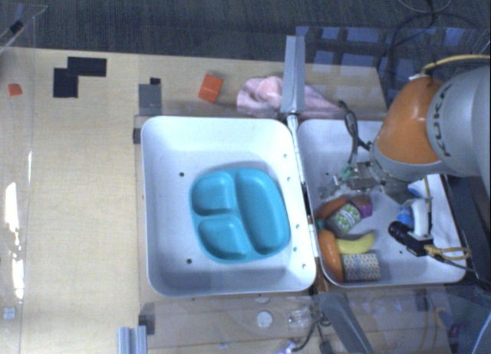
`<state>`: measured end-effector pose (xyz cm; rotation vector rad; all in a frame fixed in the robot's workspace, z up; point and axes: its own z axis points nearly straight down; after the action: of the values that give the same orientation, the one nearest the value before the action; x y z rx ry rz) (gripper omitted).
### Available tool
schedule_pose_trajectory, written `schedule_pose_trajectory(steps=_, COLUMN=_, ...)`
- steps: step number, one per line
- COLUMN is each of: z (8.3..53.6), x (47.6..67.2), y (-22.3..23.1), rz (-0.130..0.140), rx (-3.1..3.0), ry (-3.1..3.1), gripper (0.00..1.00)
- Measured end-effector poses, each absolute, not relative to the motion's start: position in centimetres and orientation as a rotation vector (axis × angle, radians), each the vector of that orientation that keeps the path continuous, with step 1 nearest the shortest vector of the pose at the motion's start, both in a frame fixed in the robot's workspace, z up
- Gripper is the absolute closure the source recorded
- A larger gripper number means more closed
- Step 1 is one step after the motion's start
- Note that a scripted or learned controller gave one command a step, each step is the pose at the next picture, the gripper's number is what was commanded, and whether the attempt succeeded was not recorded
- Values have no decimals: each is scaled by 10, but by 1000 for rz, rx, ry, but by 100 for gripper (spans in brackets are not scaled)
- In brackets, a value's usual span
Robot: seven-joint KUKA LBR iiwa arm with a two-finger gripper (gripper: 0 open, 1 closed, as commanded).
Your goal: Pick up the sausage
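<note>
**benchwatcher:** Working down from the big stuff. The wooden bench carries two shallow white bins side by side. The arm comes in from the right, grey with its orange band, and hangs over the right bin. The left bin has a blue divided tray sitting roughly in its middle, three compartments, tilted a bit.

**gripgeek:** And the sausage?

**benchwatcher:** It's in the right bin, near the divider wall, left-centre of the bin. The sausage is the reddish-brown thing lying at a slant, touching a round purple-and-green item on its right. Just below those lie a yellow banana, an orange piece against the bin's left wall, and a small grey textured block in the bottom corner.

**gripgeek:** Is the gripper on it?

**benchwatcher:** The gripper sits just above the sausage and the purple thing, with cables around it. Honestly can't tell if it's spread or pinched, too much clutter and blur there. Nothing visibly between them.

**gripgeek:** Anything else?

**benchwatcher:** A white-and-blue item near the bin's right side, a pink cloth behind the bins, and a little orange block next to it on the bench.
</note>
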<state>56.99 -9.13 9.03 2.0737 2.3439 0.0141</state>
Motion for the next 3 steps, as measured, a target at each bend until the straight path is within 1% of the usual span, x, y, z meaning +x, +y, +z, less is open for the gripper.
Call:
schedule_pose_trajectory(steps=1, z=104, x=574, y=-91, rz=25, rx=2063, ry=2338, gripper=100)
schedule_pose_trajectory(steps=2, z=104, x=574, y=-91, rz=25, rx=2063, ry=2338, gripper=0)
schedule_pose_trajectory(steps=3, z=91, x=518, y=-89, rz=19, rx=2129, ry=2287, gripper=0)
